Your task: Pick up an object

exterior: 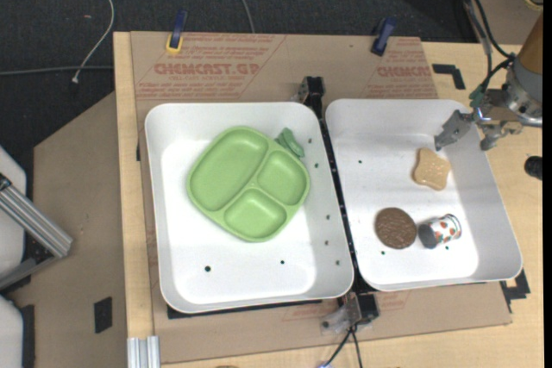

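A light green three-compartment plastic plate lies in a plain white shallow bin. A speckled brown round disc and a tan bread-like piece contrast.

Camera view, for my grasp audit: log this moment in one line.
claw open, holding nothing | above right bin far edge | nearest: tan piece | green plate in left bin

Red "CHEMCAST GP" print, twice, on brown board under bins; right one partly cut off.

arm cut off at right edge, small green object partly behind divided plate
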Robot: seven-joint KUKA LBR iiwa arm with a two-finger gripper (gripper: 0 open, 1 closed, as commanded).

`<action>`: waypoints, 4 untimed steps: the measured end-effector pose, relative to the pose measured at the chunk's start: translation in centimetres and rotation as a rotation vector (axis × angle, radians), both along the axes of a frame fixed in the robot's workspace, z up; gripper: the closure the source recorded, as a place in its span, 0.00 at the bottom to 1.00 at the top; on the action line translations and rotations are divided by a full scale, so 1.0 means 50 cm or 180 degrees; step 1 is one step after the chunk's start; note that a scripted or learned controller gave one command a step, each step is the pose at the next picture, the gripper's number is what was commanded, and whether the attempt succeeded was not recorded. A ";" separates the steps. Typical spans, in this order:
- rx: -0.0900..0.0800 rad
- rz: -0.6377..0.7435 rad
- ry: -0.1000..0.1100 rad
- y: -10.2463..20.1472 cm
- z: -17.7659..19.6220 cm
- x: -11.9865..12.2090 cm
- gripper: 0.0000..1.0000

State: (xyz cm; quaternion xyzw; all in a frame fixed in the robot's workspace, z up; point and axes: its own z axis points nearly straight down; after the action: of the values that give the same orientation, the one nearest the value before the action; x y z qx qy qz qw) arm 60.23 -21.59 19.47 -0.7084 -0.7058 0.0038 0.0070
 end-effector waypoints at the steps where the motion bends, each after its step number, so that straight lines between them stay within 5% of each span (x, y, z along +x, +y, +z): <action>1: -0.0012 0.0013 -0.0047 0.001 0.017 0.007 0.00; 4: -0.0013 0.0017 -0.0046 0.007 -0.219 0.017 0.00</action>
State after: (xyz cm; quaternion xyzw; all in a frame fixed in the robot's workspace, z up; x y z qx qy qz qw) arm 61.10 -21.26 8.51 -0.7064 -0.7078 0.0002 0.0005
